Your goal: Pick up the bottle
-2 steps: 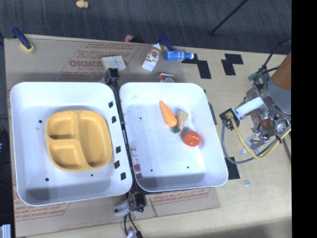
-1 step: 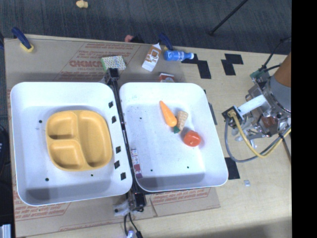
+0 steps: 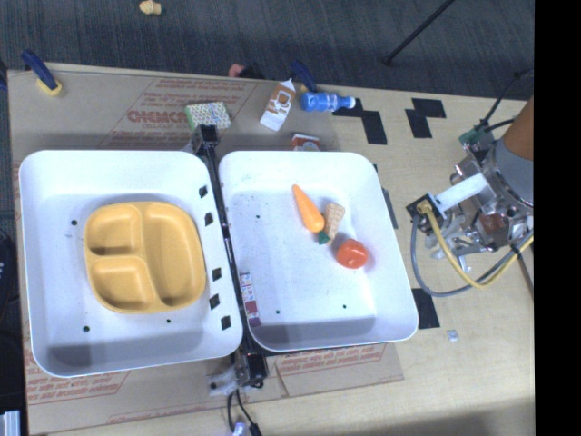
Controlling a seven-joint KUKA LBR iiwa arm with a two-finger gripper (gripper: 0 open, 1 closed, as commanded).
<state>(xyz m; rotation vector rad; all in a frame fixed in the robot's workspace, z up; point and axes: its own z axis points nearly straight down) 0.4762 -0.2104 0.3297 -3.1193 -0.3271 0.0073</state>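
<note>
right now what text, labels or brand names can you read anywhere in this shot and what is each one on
No text reads for certain.
Red print on the cardboard sheet under the bins: big letters, perhaps "CHEMCH...", too blurred to confirm; the smaller lines are unreadable.
Red print on the cardboard's front edge: too small.
Small carton behind the bins: a label, blurred.
Blue bottle: no legible label.
Sticker strip between the bins: too small.

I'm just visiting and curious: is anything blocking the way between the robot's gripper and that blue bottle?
Nothing visible does. The blue bottle lies on its side on the bench behind the right bin, outside it. The gripper hangs off the bin's right side. Bare bench with black tape marks lies between them; a small carton sits on the bottle's far side.
</note>
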